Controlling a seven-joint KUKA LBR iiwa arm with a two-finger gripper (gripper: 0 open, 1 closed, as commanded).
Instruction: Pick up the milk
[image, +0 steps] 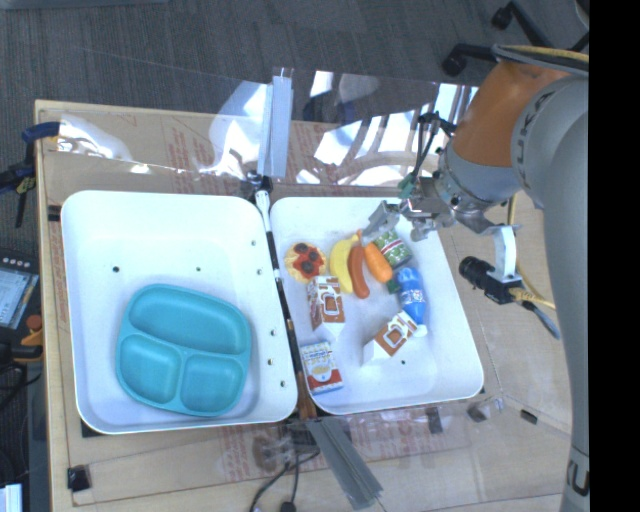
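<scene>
Bench stock, largest item first, each placed against the right-hand shallow white plastic bin (455, 375).

Grey arm with orange band (510, 120): enters over the bin's far right corner.

Left-hand white bin (90, 215): touching the right bin along its left wall. It holds a teal three-compartment plastic plate (185, 350).

Two-finger metal gripper (392, 222): hangs over the bin's far end, just above the toy food. Whether its jaws are spread or pressed together cannot be told at this size; nothing is seen between them.

Yellow plastic banana (342, 262), orange toy carrot (377, 262), blue-labelled small bottle (411, 297): clustered in the bin's far half.

Small white milk carton with brown-red label (396, 336): lying tilted on its side in the bin's right middle, just near-side of the bottle. Judged light, stiff-walled, a little slick; best pinched across its flat faces, mid-body.

Two similar flat cartons (326, 300) (321, 364): by the bin's left wall.
</scene>
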